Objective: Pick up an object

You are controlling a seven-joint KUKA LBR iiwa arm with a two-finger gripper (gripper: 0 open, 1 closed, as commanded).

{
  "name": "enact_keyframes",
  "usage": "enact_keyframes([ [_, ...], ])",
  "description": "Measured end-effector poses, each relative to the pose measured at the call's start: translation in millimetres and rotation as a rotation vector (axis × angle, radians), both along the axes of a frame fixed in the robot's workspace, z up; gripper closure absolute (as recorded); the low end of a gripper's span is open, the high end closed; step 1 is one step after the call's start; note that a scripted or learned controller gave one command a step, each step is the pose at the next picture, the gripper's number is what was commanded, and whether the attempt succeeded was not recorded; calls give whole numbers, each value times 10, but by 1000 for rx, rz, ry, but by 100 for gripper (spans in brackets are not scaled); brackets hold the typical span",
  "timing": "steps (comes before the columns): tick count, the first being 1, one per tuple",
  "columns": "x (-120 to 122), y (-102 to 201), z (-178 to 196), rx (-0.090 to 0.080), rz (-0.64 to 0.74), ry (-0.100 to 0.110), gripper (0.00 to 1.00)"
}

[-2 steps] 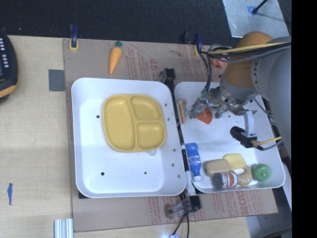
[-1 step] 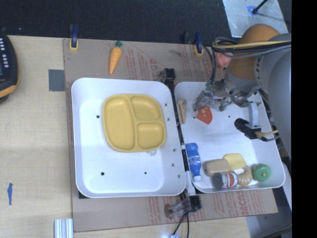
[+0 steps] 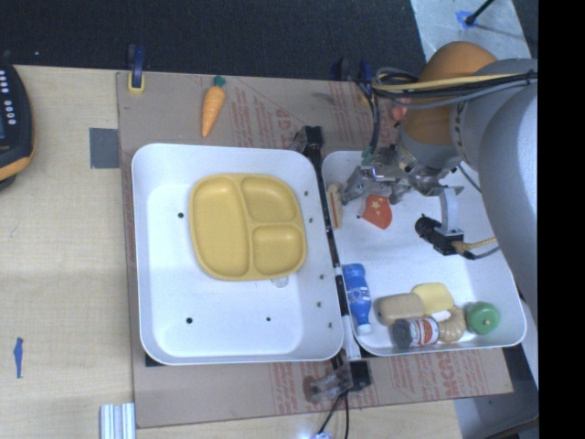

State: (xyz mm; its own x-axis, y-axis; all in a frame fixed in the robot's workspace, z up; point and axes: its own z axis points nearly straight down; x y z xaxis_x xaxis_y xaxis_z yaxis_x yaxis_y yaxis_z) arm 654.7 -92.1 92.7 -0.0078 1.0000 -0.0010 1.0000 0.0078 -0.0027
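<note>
Gripper (image 3: 370, 183) is low in the right bin (image 3: 402, 263), can't tell its state. Just below it sits a small red, roughly triangular piece (image 3: 377, 211), maybe touching. The arm (image 3: 475, 99) comes in from the upper right, wrist angled down. Further below: blue tube (image 3: 356, 293), yellow block (image 3: 432, 297), green ball (image 3: 483, 317). Far left: yellow divided tray (image 3: 247, 226).
</note>
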Motion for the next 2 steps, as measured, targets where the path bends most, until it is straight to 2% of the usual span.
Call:
enact_keyframes([
  [1,-159,-198,-8,0,-6,3,0],
  [2,27,-79,-2,0,-2,-3,0],
])
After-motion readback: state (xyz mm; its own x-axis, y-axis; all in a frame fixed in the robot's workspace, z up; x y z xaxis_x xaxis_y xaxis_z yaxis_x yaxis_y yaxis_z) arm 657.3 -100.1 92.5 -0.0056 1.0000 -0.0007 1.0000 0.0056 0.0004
